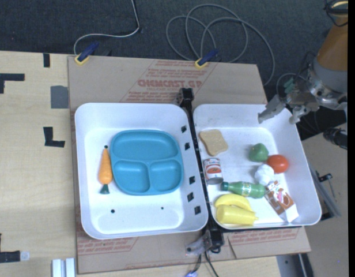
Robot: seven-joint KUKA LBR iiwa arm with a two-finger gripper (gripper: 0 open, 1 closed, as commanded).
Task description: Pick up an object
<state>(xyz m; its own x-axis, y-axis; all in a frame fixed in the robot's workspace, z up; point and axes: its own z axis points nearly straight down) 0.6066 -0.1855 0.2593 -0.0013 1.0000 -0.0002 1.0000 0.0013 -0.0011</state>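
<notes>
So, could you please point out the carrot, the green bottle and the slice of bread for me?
carrot (105, 166), camera view, middle of its orange body.
green bottle (246, 188), camera view, middle of its lying body.
slice of bread (214, 142), camera view, centre of its flat face.

So there was just the one camera, mounted up above the bench (27, 154) and tilted down at a slant, not straight overhead. It sat far enough back that both bins fit with room to spare: the left bin (88, 123) took the middle-left of the frame, the right bin (304, 172) the middle-right. The far side of the bench ran along the top, where dark carpet (39, 10) and loose cables (223, 27) showed. The arm (333, 56) poked in at the upper right corner, cut off by the frame edge.
</notes>
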